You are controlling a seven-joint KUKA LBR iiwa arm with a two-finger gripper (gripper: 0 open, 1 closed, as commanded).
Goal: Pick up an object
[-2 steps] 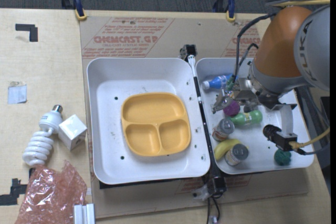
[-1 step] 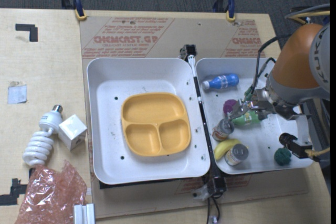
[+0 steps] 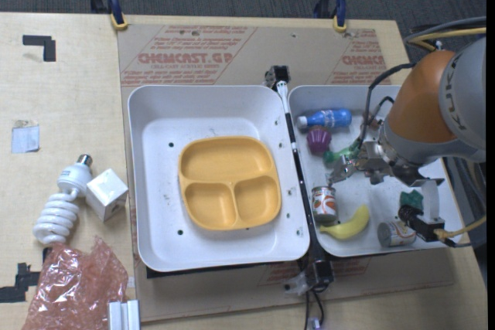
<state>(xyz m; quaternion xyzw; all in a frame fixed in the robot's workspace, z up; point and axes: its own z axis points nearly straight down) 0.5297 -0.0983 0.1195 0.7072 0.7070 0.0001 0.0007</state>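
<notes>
The end effector point(image 3: 346, 168) sits in the right part of the frame, low over the right bin point(image 3: 340, 243), at the tip of the grey arm point(image 3: 433, 116) with its orange band that comes in from the right edge; whether it is wide or narrow cannot be told, since the metal tip is small and partly masked by the wrist. Just beside the tip, toward the upper left, lies a green object point(image 3: 337, 156), and above that a purple cup-like item point(image 3: 319, 140). A blue bottle point(image 3: 326, 119) lies on its side near the top of this bin. Below the tip stands a small can point(image 3: 325, 204) with a red and white label, and a yellow banana point(image 3: 347, 225) lies touching its lower edge. Another small can-like object point(image 3: 391, 234) rests in the bin's lower right. The left bin point(image 3: 155, 236) holds a yellow divided tray point(image 3: 230, 183). On the surface point(image 3: 62, 112) at lower left lie a spiral light bulb point(image 3: 62, 203), a small white box point(image 3: 107, 193) and crumpled pink plastic wrap point(image 3: 73, 290).
</notes>
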